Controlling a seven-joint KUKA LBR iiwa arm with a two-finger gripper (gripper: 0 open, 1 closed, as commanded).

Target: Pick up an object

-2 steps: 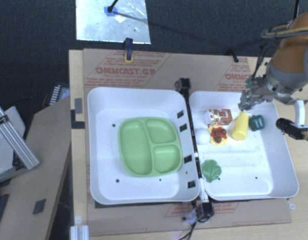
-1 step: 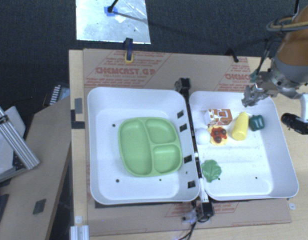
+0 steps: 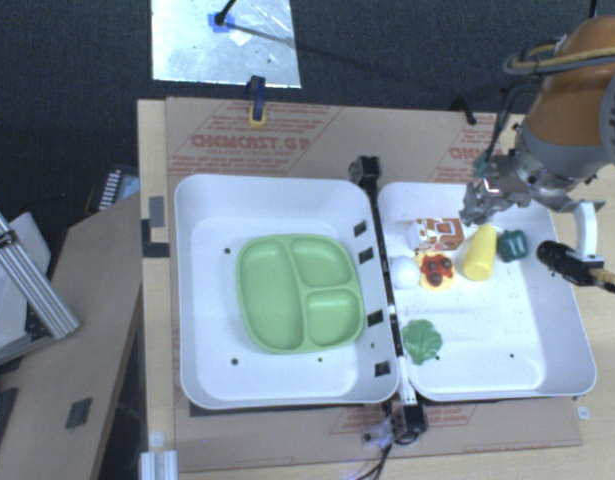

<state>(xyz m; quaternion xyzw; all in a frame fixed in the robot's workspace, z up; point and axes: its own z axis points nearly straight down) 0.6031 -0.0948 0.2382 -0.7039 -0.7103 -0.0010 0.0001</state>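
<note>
We look down on a bench covered by a brown board (image 3: 287, 138) that carries two shallow white bins side by side. In the left bin (image 3: 202, 268) lies a pale green plate (image 3: 297, 293) with three compartments, near the middle of the bin floor. The right bin (image 3: 547, 348) holds a small group of things in its far half: a white and orange box (image 3: 440, 232) lies nearest the far wall, and just in front of it sits a red and yellow toy (image 3: 436, 269) with a white ball (image 3: 402, 271) touching or just beside it on the side toward the divider. A yellow bottle (image 3: 480, 252) lies tilted to the right of the toy, and a small dark green block (image 3: 512, 244) rests just beside the bottle's far end. Apart from that group, a green leafy piece (image 3: 422, 340) lies near the divider, closer to the front of the bin. The arm (image 3: 577, 98) reaches in from the right, its orange band above the grey wrist, and the gripper (image 3: 479, 206) hangs over the far part of the right bin, just above the bottle's top and beside the box. We see nothing between its tips, and we cannot tell how they are set, since they blur into the dark metal around them.
</note>
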